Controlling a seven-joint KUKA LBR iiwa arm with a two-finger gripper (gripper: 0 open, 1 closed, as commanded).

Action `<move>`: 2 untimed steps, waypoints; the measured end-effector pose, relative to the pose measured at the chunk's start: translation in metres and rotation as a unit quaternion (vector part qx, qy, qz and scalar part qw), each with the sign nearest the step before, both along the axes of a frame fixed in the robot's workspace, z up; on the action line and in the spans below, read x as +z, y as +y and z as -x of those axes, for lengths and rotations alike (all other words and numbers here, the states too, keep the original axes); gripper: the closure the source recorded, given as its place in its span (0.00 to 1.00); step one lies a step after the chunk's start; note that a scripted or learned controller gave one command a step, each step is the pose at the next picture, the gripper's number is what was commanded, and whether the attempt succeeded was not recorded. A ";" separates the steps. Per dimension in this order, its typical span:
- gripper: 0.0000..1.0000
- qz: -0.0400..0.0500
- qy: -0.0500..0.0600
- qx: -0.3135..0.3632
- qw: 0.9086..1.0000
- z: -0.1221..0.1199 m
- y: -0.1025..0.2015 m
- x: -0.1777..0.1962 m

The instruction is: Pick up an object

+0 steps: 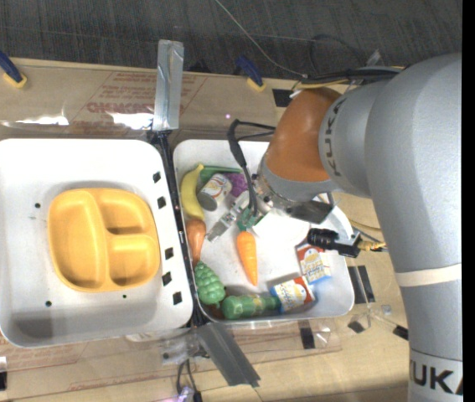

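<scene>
Gripper (pixel 235 216) sits low in the right bin (pixel 340 224), upper-middle area, fingers (pixel 220 224) slightly parted with nothing between them. Arm (pixel 388 141) comes in from the right; orange band (pixel 300 141) sits over the bin's far edge.

Nearest pick candidate: toy carrot (pixel 248 256), just beside and below the fingertips, apart from them as far as I can tell. It lies flat mid-bin, long axis roughly along the bin's depth, green top toward the gripper, tip toward the near edge.

Other items in the right bin:
- banana (pixel 189 193) along the left wall, far end, long axis parallel to the wall
- small can (pixel 212 193) and purple grapes (pixel 239 182) just beside the gripper on the far side
- second orange vegetable (pixel 196 239) at the left wall, near the carrot
- bumpy green piece (pixel 209 285) in the near-left corner
- green cucumber-like piece (pixel 250 306) along the near edge, long axis parallel to that edge
- two small cartons (pixel 294 293) and (pixel 313 263) toward the near-right corner

Left bin (pixel 19 308) holds a yellow divided tray (pixel 103 237), centred.

Both bins rest on a cardboard-covered bench (pixel 69 90), taped at the seams, blue clamps (pixel 7 65) on the far edge. Dark carpet (pixel 69 7) beyond.
</scene>
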State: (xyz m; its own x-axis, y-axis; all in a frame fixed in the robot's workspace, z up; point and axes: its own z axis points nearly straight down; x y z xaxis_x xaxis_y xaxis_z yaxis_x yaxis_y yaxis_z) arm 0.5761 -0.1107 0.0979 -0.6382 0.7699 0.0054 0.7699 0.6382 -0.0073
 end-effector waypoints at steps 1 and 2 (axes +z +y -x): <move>0.00 0.000 -0.001 -0.034 0.999 0.051 -0.006 -0.009; 1.00 -0.001 0.000 -0.031 1.000 0.050 -0.005 -0.001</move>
State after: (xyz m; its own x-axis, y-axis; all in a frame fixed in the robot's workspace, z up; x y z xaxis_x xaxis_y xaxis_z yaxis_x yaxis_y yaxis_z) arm 0.5264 -0.1162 0.0967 -0.5897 0.8076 0.0064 0.8076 0.5897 -0.0057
